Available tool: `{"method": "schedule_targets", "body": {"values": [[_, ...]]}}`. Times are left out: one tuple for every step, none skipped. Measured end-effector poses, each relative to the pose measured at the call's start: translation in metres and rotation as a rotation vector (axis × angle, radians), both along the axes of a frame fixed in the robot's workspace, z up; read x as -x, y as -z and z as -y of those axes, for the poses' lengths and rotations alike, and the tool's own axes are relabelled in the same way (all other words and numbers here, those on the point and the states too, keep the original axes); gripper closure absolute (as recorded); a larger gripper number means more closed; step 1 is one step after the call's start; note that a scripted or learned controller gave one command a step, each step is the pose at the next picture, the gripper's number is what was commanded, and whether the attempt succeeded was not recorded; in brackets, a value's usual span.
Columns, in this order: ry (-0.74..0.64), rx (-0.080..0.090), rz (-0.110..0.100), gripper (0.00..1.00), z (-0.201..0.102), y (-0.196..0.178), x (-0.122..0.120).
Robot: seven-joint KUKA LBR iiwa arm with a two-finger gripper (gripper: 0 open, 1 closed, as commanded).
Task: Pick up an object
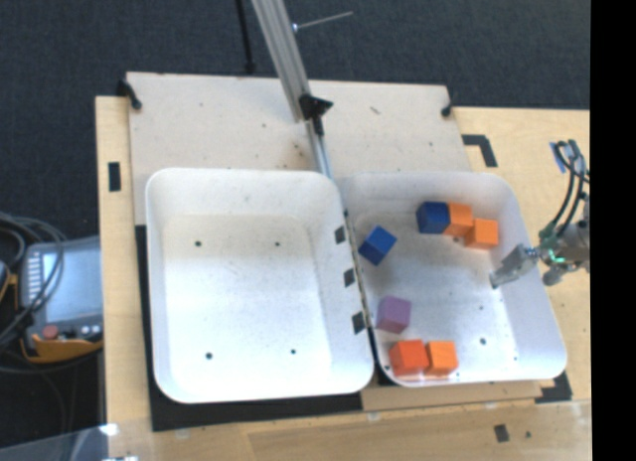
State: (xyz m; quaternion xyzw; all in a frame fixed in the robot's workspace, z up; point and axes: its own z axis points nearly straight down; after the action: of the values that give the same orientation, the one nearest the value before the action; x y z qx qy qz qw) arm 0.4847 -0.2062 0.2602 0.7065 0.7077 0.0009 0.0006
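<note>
Claw: the gripper (515,265) sat at the right bin's (537,342) right rim, reaching in from the right; whether it was released or clenched could not be told, and no block showed in it.
Nearest blocks: a dark blue block (432,217) touched an orange block (460,220), with another orange block (485,232) just beside.
Middle: a blue block (377,244) lay tilted near the divider; a purple block (394,314) lay below it.
Front edge: two orange blocks (422,357) sat side by side.
Left bin (159,211): white, speckled.
</note>
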Motion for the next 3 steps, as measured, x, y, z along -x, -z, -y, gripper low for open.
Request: {"method": "schedule_targets", "body": {"values": [[0.004,0.001,-0.006,0.00,-0.007,0.054,-0.006],[0.003,0.001,-0.006,0.00,-0.005,0.097,-0.001],[0.003,0.001,-0.003,0.00,0.001,0.156,0.000]]}}
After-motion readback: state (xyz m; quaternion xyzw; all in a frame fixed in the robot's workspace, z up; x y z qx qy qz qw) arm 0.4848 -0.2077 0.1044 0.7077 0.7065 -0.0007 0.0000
